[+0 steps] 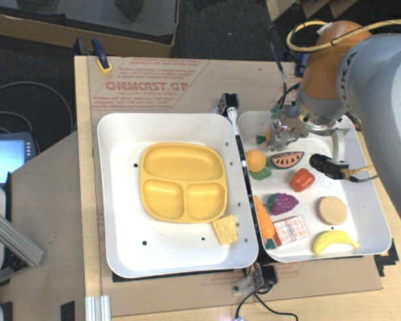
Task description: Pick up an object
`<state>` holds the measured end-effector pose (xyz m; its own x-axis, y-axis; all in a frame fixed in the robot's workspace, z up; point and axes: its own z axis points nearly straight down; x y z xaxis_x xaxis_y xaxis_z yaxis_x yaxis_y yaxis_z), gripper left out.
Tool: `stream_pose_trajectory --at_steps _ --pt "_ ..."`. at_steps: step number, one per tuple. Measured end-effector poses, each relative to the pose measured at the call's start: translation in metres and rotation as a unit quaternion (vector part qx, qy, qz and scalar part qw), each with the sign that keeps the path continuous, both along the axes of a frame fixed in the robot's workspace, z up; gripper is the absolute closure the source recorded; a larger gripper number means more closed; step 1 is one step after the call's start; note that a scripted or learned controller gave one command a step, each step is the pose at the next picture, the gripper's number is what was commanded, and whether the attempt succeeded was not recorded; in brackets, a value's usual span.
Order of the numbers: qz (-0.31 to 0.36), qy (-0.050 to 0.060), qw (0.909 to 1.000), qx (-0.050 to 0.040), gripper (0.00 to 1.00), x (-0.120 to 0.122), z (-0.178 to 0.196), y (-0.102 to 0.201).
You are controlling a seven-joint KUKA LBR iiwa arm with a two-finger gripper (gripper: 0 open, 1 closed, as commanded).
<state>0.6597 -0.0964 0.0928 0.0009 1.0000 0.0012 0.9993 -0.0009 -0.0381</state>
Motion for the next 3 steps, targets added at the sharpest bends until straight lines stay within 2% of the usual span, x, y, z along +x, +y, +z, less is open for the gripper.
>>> stream_pose_trajectory --at_steps 1,2,3 --pt "0.000 -0.003 1.0000 -0.0004 0.00 0.002 0.001 0.000" --pt "0.000 -0.002 1.0000 -0.0012 1.00 0.001 0.011 -0.001" --pt "0.000 -0.002 1.0000 -0.0014 0.00 0.001 0.011 -0.001"
